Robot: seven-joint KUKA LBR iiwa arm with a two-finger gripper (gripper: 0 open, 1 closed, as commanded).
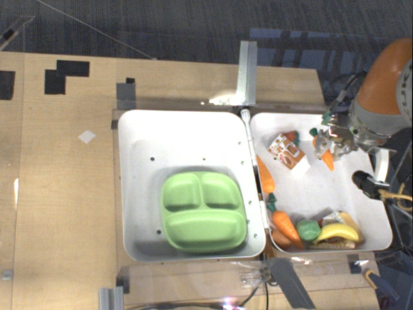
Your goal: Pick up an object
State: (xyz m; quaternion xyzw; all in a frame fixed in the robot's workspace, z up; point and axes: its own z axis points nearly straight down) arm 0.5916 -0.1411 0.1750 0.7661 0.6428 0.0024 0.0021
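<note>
Gripper (330, 141) hangs over the right bin's (310, 192) far right part, directly above a small carrot (328, 159). Carrot's long axis runs near-far, slightly slanted. Whether the gripper is open or closed: cannot tell.

A small orange carrot-shaped piece (328, 159) was seen in the right bin's upper right part, tilted with its tip downward. A white-and-orange carton (287, 151) lay flat just left of it, apart. Carrots, a green item and a banana (337, 234) were clustered along the near wall.
</note>
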